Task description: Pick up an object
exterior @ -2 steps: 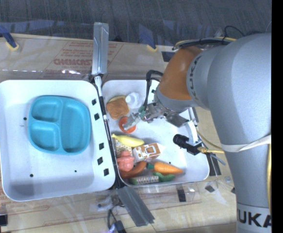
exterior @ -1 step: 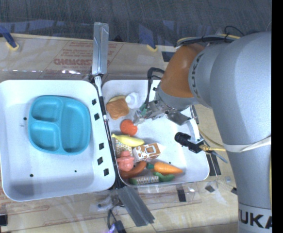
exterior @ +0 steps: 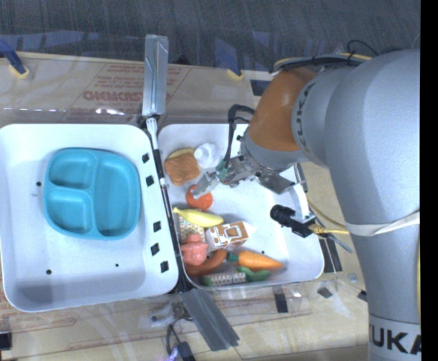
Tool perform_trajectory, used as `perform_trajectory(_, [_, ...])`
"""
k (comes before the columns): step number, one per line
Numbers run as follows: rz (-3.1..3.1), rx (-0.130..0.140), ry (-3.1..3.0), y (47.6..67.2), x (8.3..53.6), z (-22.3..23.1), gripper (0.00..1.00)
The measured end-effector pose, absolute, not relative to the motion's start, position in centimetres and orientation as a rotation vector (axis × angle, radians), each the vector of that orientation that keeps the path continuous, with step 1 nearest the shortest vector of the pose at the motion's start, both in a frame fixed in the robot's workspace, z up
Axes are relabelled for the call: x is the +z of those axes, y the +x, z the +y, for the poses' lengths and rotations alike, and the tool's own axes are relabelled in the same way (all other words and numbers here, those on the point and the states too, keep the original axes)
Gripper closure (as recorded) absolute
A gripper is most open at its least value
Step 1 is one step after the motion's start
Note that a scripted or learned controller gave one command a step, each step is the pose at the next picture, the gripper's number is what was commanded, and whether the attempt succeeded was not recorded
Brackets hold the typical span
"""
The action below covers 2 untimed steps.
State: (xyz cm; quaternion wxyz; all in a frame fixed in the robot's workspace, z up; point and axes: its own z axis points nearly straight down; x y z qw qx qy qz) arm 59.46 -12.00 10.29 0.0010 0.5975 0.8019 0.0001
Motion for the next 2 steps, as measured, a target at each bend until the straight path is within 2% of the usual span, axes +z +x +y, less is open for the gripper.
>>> perform_trajectory(1, [2.353, -0.004, 2.089, 55.9, 9.04, -9.69, 0.0])
perform_trajectory(2, [2.359, -0.006, 2.087, 55.9, 9.97, -9.66, 1.0])
